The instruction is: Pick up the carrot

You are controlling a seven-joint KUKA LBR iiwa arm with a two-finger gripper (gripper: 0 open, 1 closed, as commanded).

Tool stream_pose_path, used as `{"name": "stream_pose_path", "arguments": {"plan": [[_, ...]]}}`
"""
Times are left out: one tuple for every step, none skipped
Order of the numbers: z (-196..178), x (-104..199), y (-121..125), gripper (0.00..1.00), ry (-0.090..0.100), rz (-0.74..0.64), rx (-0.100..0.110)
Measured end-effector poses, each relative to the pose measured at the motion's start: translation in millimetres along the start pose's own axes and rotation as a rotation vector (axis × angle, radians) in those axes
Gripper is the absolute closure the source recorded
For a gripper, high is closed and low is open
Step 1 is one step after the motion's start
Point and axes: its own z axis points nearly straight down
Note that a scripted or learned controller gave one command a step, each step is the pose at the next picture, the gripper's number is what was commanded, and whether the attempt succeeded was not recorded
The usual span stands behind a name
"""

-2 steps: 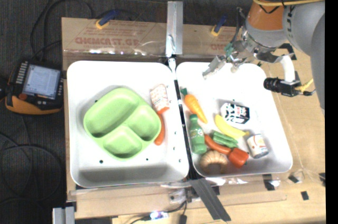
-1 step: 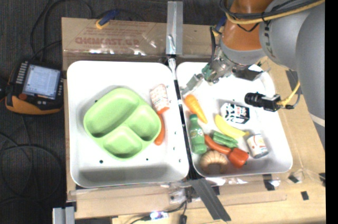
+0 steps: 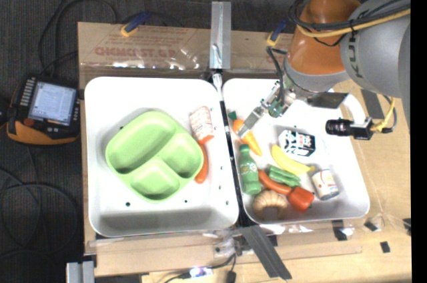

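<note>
The end effector [image 3: 253, 120] hangs low over the upper left of the right bin [image 3: 347, 141], close to the wall the two bins share, its two fingers set a little apart with nothing between them. Just below its tips lies a carrot [image 3: 249, 139], small and orange, hard against that left wall, so there is little room on that side. A second carrot [image 3: 203, 165] lies in the left bin [image 3: 100, 208], squeezed between the green tray [image 3: 153, 153] and the shared wall, just under a small packet [image 3: 200, 121]. The right bin's lower half is crowded: a green bottle [image 3: 248, 170], a banana [image 3: 288, 159], a green pepper [image 3: 283, 176], a red pepper [image 3: 292, 192], a croissant [image 3: 269, 202] and a can [image 3: 325, 183] lie touching or near each other. A black-and-white pouch [image 3: 296, 142] sits mid-bin, with bare floor to the upper right. The bins rest on a brown surface [image 3: 153, 48]; a handheld pendant [image 3: 43, 109] lies on dark carpet at the left.
</note>
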Motion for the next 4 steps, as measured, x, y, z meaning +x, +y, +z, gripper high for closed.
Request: {"name": "stream_pose_path", "arguments": {"plan": [[0.1,14.6,-15.5,0.00,0.000,-0.150,0.000],[57.7,-41.8,-31.0,0.00,-0.001,-0.317,-0.001],[92.1,-35.9,-22.3,0.00,-0.012,-0.631,-0.005],[82.8,-36.7,-20.6,1.00,-0.015,-0.628,-0.012]]}}
